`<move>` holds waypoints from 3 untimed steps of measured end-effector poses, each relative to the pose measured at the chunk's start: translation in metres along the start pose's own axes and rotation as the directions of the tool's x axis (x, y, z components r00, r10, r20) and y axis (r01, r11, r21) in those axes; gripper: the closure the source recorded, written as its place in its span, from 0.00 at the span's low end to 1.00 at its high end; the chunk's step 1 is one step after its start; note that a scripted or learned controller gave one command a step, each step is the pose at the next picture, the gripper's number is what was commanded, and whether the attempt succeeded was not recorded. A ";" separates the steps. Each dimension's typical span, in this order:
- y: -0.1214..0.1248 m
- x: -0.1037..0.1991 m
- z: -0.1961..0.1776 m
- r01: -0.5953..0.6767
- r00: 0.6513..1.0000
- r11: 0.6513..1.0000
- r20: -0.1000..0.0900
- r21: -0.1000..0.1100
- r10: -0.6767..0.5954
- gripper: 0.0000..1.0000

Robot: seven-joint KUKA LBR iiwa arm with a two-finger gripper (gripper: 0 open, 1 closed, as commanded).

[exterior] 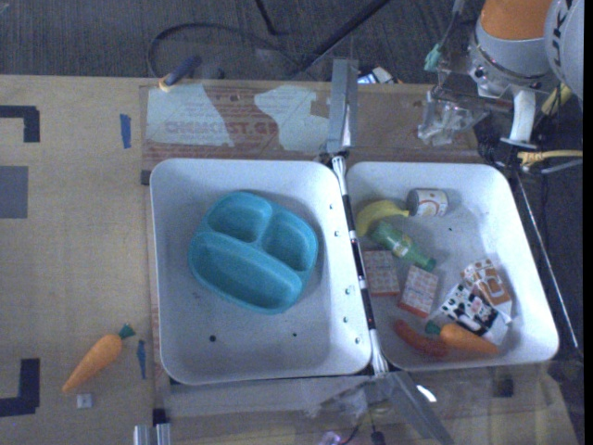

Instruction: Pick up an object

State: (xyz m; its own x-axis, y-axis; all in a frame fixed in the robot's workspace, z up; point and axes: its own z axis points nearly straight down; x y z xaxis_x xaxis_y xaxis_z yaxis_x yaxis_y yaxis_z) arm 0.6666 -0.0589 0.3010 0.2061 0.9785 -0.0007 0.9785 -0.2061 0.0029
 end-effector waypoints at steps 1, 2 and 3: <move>-0.003 0.016 0.013 -0.082 0.997 0.997 0.000 0.005 0.082 1.00; -0.013 0.062 0.003 -0.080 0.997 0.997 0.000 0.001 0.080 1.00; -0.021 0.096 0.094 -0.136 0.991 0.991 0.000 0.005 0.136 1.00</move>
State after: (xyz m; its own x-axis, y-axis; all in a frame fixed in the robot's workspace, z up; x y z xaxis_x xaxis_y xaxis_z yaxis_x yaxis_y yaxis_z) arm 0.6662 0.0388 0.2072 0.3370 0.9415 -0.0006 0.9415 -0.3370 -0.0023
